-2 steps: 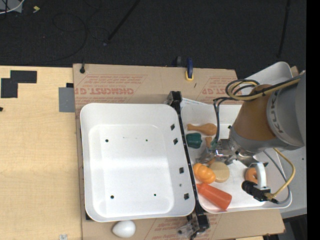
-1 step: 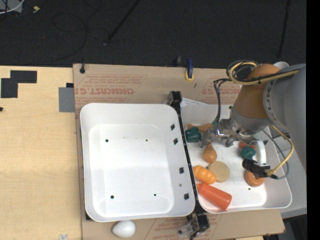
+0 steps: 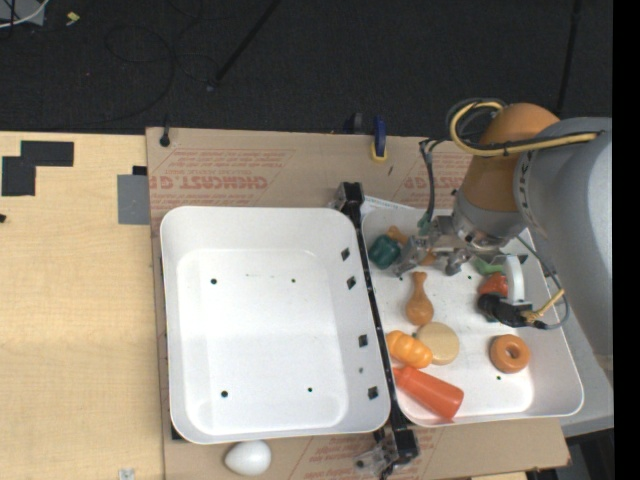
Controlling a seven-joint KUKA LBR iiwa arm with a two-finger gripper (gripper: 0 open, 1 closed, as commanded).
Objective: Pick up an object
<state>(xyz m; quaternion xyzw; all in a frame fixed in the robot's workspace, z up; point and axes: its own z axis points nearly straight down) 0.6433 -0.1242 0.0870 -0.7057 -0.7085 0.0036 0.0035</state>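
My gripper (image 3: 432,255) hangs low over the back of the right bin (image 3: 560,393), with the arm coming in from the right. Just left of it lies a dark green object (image 3: 383,251), and a small orange piece (image 3: 398,235) sits behind that. A tan gourd-shaped object (image 3: 419,303) lies directly in front of the gripper. To the gripper's right are a green item (image 3: 490,265) and a red item (image 3: 492,286). I see nothing held in the gripper.
Toward the front of the right bin lie a cream disc (image 3: 439,344), an orange chunk (image 3: 409,348), a red-orange cylinder (image 3: 430,391) and a brown doughnut (image 3: 510,353). The left bin (image 3: 168,298) adjoins it. A white egg (image 3: 247,458) lies on the bench outside the bins.
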